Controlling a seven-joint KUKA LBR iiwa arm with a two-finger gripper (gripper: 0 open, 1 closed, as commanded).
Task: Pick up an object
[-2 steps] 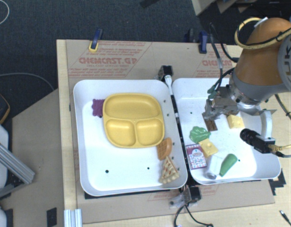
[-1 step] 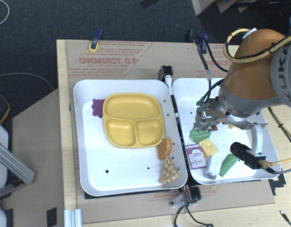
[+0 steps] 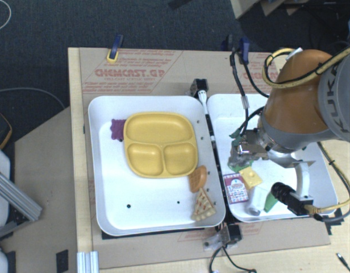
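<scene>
The gripper [image 3: 241, 159] is lowered into the right bin [image 3: 220, 111] above the cheese [image 3: 251, 178]; finger state cannot be told.

A yellow divided plate [image 3: 161, 144] lies flat in the left bin, a purple piece [image 3: 117, 129] touching its left edge. A brown roll [image 3: 198, 178] and waffle cone [image 3: 203, 205] lie below its right corner. The right bin holds a red card [image 3: 237, 188], yellow block [image 3: 251, 178] and green-tipped white tube [image 3: 260, 201].
</scene>
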